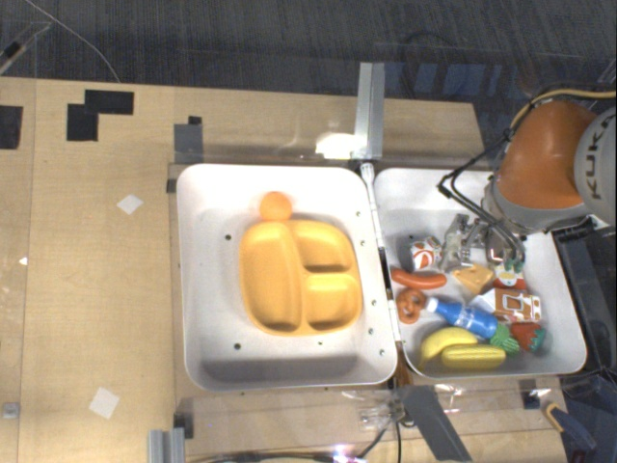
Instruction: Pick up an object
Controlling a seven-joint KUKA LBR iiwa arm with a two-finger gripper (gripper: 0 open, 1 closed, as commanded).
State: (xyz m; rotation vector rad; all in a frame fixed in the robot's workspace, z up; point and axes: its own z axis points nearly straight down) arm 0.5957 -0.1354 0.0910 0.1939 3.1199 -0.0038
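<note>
Hovering over the right bin [569,350], the end effector [472,249], whose spread I cannot tell, risks nudging the tan block [473,278] against the crowded hot dog [419,280] and slipping off.

Yellow tray [289,276] — blue bottle [463,316]

Two bins side by side at frame centre, left bin [202,287] holding a divided tray [294,276] with a ball [276,205] at its upper edge, right bin [410,196] holding toy items [468,321] clustered toward its lower half
</note>
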